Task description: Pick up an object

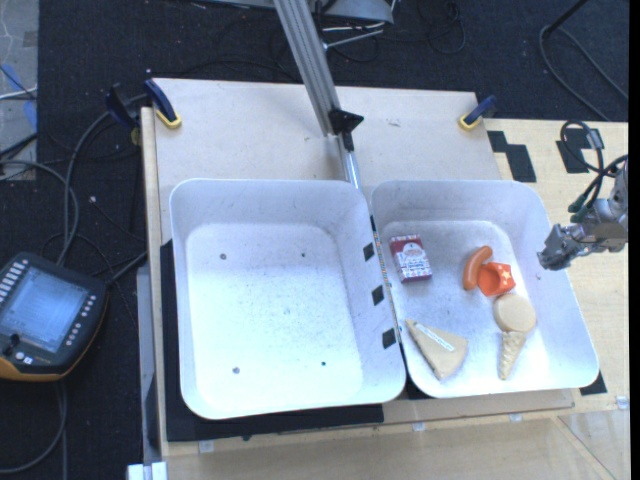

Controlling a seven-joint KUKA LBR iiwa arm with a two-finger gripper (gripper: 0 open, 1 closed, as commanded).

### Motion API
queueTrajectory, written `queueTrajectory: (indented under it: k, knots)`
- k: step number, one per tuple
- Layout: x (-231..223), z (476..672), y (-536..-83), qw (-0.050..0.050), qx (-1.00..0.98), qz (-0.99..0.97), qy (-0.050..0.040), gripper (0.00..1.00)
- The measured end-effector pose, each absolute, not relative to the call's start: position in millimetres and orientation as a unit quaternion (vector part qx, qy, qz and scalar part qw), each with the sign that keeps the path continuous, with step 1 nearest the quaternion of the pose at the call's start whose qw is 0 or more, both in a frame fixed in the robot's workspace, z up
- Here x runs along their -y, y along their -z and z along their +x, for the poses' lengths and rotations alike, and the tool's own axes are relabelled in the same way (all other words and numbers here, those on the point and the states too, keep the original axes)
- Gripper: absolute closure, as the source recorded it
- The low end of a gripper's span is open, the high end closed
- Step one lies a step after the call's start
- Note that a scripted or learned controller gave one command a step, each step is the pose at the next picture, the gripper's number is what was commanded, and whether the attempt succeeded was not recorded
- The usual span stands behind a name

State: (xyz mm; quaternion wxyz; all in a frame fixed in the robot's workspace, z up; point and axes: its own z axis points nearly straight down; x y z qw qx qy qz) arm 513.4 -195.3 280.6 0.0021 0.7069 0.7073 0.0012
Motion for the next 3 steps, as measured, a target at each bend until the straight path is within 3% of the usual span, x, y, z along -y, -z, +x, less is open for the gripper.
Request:
queueTrajectory:
  k: [3]
  knots:
    - [34, 521.9, -268, 0.000, -0.709, 0.705, -0.0003, 1.00]
